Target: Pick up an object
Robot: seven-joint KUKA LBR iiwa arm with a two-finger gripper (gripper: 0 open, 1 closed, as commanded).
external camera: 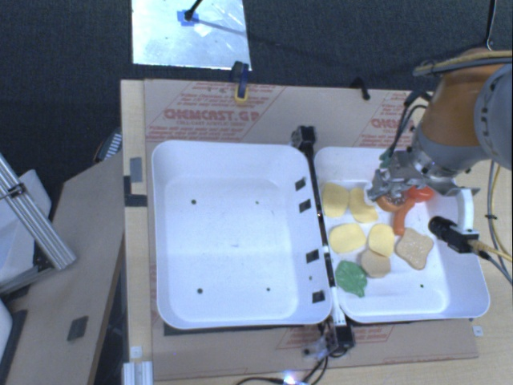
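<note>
In the camera view the gripper (387, 188) hangs low in the far part of the right bin (417, 295); its tip sits at the upper end of an orange piece (403, 208), touching it or just above, and the slant does not settle which. Whether the gripper is clenched or released I cannot tell; nothing is plainly seen held. I judge the step in hand to be the reach-and-grasp on that orange piece, with no lift made yet.

Toy food lies close around it: a yellow slice (335, 199) and a second yellow slice (363, 207) just left of the gripper; a third yellow piece (347, 237) and a fourth (381, 239) nearer the camera; a toast slice (414, 249) just beside the orange piece's lower end; a tan round (374, 263) and a green piece (350, 277) towards the front.

The next move calls for a firm hold on the orange piece alone, then a straight rise; a sideways drag would likely nudge the second yellow slice or the toast. As for room, the right bin's front floor is bare white; its far wall stands near behind the gripper, so retreat that way is tight. The ridge (318, 215) between the bins, set with black clips, must be cleared high before any crossing to the left bin (232, 239) — its broad floor offers free space.
</note>
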